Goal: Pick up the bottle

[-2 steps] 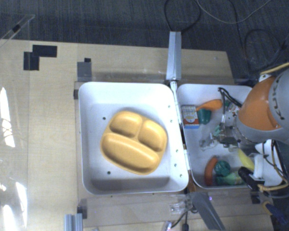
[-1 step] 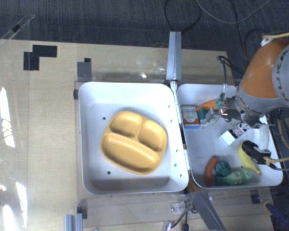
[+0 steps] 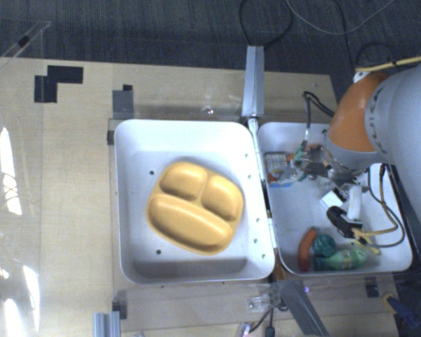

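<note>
The bottle [image 3: 345, 260] is green with a yellowish end. It lies on its side in the front right corner of the right bin [image 3: 295, 216]. A teal lump [image 3: 324, 243] and a red-orange thing [image 3: 306, 248] rest against its left end. My gripper [image 3: 313, 166] hangs under the orange-banded wrist over the back of the right bin, well behind the bottle and apart from it. Wrist parts and cables hide its tips.
A small printed packet [image 3: 277, 167] lies at the back left of the right bin, just left of the gripper. A large yellow bread-shaped object [image 3: 195, 206] fills the middle of the left bin [image 3: 133, 188]. A metal divider post [image 3: 255, 83] stands behind the bins.
</note>
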Controlling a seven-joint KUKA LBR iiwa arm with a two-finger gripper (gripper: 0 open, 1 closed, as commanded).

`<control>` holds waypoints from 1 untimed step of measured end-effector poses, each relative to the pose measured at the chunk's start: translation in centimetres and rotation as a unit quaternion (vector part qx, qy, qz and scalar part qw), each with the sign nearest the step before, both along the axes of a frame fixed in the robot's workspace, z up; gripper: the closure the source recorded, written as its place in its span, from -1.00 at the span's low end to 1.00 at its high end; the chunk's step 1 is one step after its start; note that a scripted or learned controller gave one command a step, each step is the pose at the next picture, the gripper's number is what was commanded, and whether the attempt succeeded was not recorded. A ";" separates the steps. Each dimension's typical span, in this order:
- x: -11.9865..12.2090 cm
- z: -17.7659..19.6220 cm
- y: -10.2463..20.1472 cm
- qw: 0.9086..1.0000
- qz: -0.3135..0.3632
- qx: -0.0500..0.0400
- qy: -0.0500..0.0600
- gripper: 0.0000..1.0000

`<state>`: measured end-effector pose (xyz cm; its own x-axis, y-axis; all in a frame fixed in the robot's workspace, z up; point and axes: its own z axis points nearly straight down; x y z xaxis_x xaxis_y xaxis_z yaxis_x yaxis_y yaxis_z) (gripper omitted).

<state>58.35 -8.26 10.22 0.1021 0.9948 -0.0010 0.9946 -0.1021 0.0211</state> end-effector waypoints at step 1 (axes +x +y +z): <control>9.3 -0.3 -0.9 0.995 0.097 -0.001 -0.002 -1.00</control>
